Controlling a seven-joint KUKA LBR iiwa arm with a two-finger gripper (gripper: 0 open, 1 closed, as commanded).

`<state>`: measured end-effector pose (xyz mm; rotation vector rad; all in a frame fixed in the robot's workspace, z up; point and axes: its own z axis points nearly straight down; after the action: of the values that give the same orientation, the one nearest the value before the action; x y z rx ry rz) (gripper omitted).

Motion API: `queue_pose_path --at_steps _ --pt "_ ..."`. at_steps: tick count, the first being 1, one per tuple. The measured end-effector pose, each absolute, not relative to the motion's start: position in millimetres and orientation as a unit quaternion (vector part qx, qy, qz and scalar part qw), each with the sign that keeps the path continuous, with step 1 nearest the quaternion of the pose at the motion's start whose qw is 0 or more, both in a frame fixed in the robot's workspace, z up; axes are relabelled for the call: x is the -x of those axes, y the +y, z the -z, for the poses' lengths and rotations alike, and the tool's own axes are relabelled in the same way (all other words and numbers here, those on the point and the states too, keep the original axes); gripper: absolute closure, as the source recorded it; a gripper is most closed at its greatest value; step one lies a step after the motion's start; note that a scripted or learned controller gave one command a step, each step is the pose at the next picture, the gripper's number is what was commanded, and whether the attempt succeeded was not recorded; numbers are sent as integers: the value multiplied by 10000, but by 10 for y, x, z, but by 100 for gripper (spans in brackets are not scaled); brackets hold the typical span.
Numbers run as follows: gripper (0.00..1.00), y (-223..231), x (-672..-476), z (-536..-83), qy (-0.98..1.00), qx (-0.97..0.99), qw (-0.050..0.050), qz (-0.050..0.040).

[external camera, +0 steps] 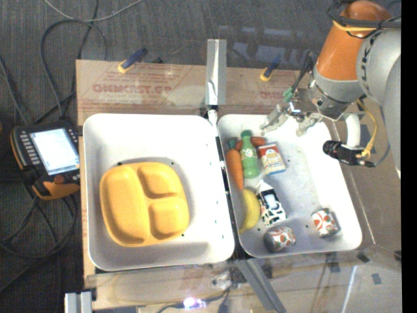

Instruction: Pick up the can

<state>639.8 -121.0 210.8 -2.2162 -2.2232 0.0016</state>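
Note:
Two red-and-white cans lie on their sides near the front of the right bin (pixel 345 194): one can (pixel 280 238) at the front middle, the other can (pixel 324 222) to its right. My gripper (pixel 290 121) hovers over the bin's back edge, far behind both cans. Its fingers (pixel 274 119) are spread open with nothing between them.
The right bin also holds a carrot (pixel 234 166), a green bottle (pixel 249 154), a small red-and-blue carton (pixel 271 158), a banana (pixel 249 208) and a black-and-white carton (pixel 270 205). A yellow divided tray (pixel 144 203) lies in the left bin (pixel 98 135).

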Motion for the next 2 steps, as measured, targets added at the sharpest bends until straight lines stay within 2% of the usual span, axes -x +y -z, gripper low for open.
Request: queue_pose_path --at_steps 1,2 --pt "0 -1617 -5500 -1248 -8484 5293 -44 22" --pt "100 -1587 -5523 -1347 -8488 5286 -64 47"
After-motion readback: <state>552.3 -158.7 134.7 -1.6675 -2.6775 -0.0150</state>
